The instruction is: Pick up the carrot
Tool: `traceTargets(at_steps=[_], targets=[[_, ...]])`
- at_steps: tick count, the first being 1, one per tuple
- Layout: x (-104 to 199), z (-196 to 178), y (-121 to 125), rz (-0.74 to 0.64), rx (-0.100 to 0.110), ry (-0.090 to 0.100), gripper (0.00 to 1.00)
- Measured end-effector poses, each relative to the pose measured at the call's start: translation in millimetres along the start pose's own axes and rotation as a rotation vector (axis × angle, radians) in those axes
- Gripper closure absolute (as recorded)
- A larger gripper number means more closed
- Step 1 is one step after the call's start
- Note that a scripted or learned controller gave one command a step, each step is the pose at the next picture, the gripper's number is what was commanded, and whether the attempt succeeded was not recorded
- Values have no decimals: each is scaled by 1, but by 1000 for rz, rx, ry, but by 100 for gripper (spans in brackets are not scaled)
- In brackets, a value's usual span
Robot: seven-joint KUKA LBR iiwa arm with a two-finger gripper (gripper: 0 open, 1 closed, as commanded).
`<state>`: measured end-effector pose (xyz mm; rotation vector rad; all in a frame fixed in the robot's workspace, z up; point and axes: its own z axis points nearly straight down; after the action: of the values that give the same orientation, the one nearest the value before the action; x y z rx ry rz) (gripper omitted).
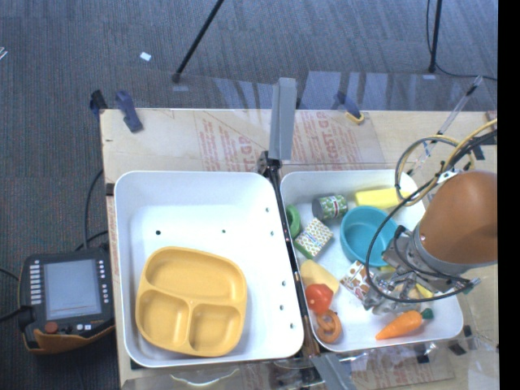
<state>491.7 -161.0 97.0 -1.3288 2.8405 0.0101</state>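
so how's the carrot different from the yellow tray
The carrot is orange with a green tip; the yellow tray is plain yellow. The carrot is small and tapered; the tray is far larger, flat, with three compartments. The carrot lies in the right bin among other items near the arm; the tray sits by itself in the left bin. Both rest flat in a white bin.

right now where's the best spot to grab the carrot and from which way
Grip the carrot across its orange middle, coming straight down from above. It lies flat near the right bin's front wall, green top toward the right and tip toward the left, so fingers should close across its width. The hand hangs just above and left of it.
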Motion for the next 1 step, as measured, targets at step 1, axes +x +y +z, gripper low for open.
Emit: traceTargets(at_steps=[1], targets=[[28,10,-43,-335,-1,4,100]])
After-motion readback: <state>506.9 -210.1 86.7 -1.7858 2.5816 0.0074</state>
